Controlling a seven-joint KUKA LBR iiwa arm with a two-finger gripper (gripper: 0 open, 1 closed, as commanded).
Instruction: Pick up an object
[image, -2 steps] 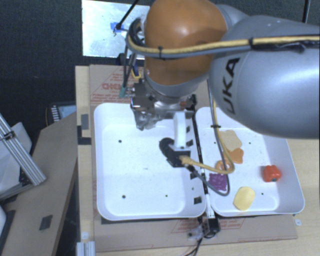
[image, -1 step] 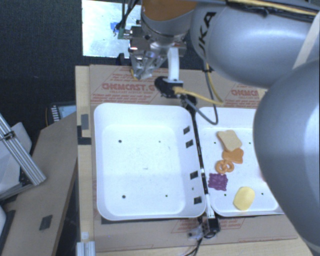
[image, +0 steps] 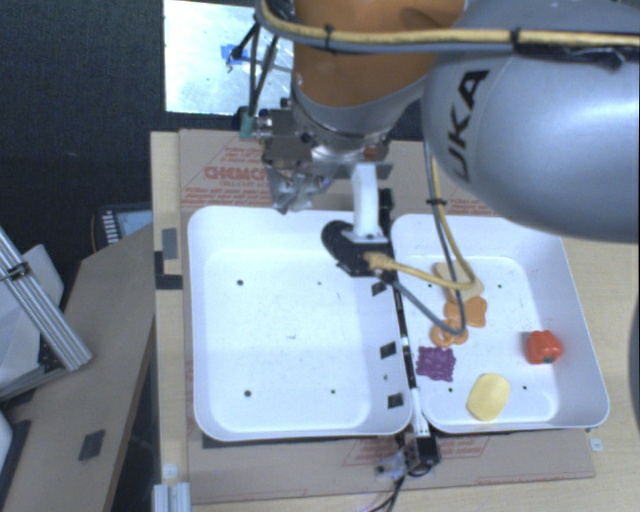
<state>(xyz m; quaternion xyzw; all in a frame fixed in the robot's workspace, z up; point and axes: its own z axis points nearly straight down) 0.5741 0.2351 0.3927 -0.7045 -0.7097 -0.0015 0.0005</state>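
Claw (image: 292, 190) hangs over the left bin's (image: 215, 400) back rim; finger state hard to tell, nothing visibly held. Red pepper (image: 543, 346), yellow piece (image: 488, 396), purple piece (image: 436, 363) sit in the right bin (image: 585, 385). Pick not started, apparently.

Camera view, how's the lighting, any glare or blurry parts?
Camera view: even, soft light; the white bins look bright but keep detail; a washed-out bright patch at top left; the arm's grey housing looms close and soft; the end effector is slightly blurred.
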